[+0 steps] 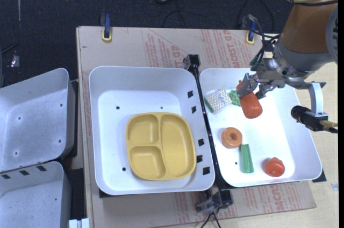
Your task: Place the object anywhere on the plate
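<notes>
A yellow plate (178, 147) with three compartments lies in the left bin (107, 108). My gripper (253, 89) hangs over the upper part of the right bin (298, 138), well to the right of the plate. A red-orange cylinder (251, 106) sits tilted just under the gripper, its top end between the fingers, which are shut on it. The arm's grey wrist and orange band reach in from the upper right.
In the right bin lie an orange ring (232, 137), a green stick (246, 158), a red rounded piece (274, 166) and a white-and-green patterned packet (217, 99) near the divider. A black rail (203, 114) separates the two bins.
</notes>
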`<action>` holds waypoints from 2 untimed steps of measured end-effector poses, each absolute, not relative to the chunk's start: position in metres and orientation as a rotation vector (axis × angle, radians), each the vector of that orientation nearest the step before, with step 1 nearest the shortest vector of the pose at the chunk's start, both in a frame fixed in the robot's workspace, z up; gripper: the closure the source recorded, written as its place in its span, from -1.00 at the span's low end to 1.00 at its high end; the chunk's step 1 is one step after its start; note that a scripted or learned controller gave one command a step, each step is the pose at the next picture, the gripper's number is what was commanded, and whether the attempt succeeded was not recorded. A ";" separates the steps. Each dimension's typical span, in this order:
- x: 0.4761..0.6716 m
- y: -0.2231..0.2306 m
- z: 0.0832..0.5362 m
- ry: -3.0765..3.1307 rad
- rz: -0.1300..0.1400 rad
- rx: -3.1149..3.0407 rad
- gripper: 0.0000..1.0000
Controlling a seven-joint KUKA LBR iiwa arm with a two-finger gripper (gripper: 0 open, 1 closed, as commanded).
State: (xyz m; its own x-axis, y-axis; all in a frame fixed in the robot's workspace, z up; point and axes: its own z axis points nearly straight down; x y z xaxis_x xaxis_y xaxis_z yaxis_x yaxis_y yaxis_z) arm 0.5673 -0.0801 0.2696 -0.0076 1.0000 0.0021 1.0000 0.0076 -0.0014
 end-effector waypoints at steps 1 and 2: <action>0.564 -0.030 0.265 -2.228 0.001 -2.211 1.00; 0.558 0.025 0.259 -2.229 0.001 -2.211 1.00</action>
State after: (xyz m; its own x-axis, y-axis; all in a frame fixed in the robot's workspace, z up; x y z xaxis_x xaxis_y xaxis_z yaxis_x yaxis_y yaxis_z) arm 0.5580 0.0249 0.2590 -0.0081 1.0000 0.0012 1.0000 0.0081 -0.0019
